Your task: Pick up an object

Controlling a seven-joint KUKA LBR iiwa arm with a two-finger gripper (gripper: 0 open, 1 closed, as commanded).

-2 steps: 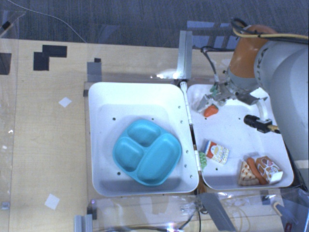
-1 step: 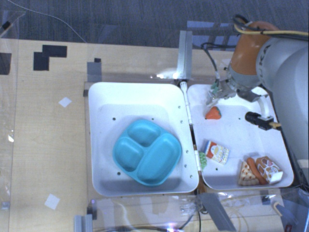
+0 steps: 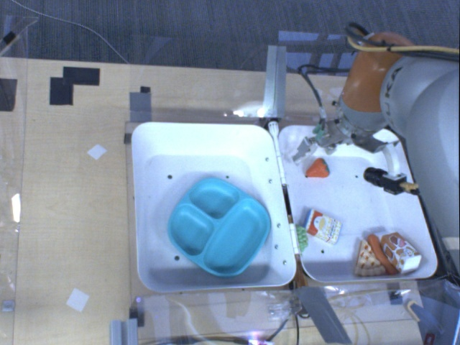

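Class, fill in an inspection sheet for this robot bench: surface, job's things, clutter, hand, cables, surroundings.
Surface: wooden bench bearing left bin and right bin, side by side.
Job's things: blue plate in left bin; orange toy, carton, green piece and pizza pack in right bin.
Clutter: nothing seen.
Hand: hand over right bin's far left corner, beside the orange toy; nothing seen held.
Cables: yellow cable across the arm; black cable running to the wrist.
Surroundings: grey carpet beyond the bench; black marks on the bench.
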